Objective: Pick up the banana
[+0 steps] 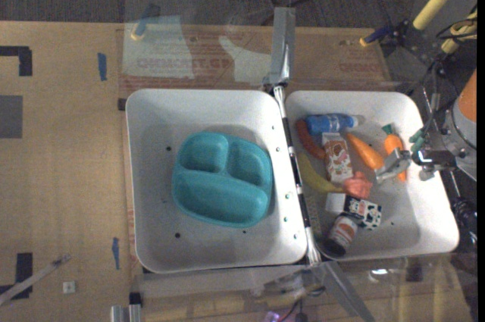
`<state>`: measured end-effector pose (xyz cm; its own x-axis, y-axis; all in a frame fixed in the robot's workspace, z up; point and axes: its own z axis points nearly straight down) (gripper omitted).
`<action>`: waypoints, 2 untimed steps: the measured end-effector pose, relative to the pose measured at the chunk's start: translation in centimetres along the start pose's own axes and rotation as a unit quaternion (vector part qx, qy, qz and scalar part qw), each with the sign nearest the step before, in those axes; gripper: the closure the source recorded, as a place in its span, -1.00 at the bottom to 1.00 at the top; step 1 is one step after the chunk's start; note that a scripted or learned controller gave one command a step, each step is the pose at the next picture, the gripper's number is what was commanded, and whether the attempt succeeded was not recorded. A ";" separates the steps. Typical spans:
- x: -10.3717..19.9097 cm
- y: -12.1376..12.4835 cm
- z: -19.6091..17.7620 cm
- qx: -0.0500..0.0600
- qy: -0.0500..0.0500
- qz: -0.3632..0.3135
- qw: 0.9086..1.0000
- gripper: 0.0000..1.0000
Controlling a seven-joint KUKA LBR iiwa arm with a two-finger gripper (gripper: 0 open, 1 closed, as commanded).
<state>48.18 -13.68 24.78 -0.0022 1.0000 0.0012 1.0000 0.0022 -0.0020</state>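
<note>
Camera view, gripper (399,164): we see it low over the right bin (436,218), toward its 3 o'clock side, the arm entering from the right; we cannot tell how the jaws stand, as they blur into the metal around them.
Nearest the gripper: we find an orange carrot (366,151) just at its 9 o'clock and a small pink piece (358,185) at its 8 o'clock.
Right bin, contents: we count a blue bottle (331,122) at 12 o'clock, a red sausage-like item (306,139), a small carton (337,157), a black-and-white box (365,214) and a dark jar (342,232) at 6 o'clock.
Banana (313,173): we see it in the right bin at about 9 o'clock, near the bin's left wall, well apart from the gripper.
Banana, look: yellow, curved, lying flat; the carton covers its upper right edge.
Left bin (151,184): we see a teal divided plate (223,179) in its middle.
Hard to make out: the carton's print is too small for us to read.
</note>
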 end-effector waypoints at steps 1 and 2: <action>3.4 1.2 -12.9 -0.003 -0.002 -0.123 0.992 -1.00; 8.3 -0.2 2.7 -0.001 -0.001 -0.240 0.971 -1.00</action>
<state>47.94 -5.36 22.12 -0.4678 0.8838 0.0000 0.8838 0.4678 0.0002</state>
